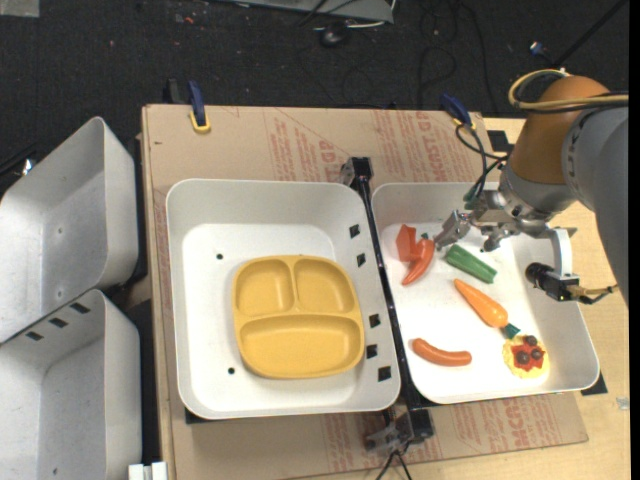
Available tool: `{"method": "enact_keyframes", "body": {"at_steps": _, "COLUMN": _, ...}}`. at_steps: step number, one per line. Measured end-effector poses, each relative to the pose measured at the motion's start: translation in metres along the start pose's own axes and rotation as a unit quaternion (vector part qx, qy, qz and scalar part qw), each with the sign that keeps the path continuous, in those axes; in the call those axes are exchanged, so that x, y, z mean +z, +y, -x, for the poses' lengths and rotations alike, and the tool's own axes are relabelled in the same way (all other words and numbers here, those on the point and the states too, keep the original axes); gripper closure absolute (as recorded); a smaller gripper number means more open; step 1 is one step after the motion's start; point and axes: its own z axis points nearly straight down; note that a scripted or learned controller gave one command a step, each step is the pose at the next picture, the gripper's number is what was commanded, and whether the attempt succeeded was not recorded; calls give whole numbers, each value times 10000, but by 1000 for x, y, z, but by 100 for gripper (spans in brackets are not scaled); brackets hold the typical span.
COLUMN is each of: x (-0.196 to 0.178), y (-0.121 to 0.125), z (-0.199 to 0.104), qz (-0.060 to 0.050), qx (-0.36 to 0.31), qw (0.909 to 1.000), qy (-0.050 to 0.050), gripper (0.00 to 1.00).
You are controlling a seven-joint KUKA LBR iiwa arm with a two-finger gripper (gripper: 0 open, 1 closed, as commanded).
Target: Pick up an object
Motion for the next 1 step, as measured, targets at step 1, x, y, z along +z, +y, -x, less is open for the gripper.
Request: {"method": "enact_keyframes", "body": {"at_steps": 1, "x": -14, "y": 2, "z": 0, "qz": 34, "qx": -2, "qw": 10000, "qy": -9, "gripper": 100}}
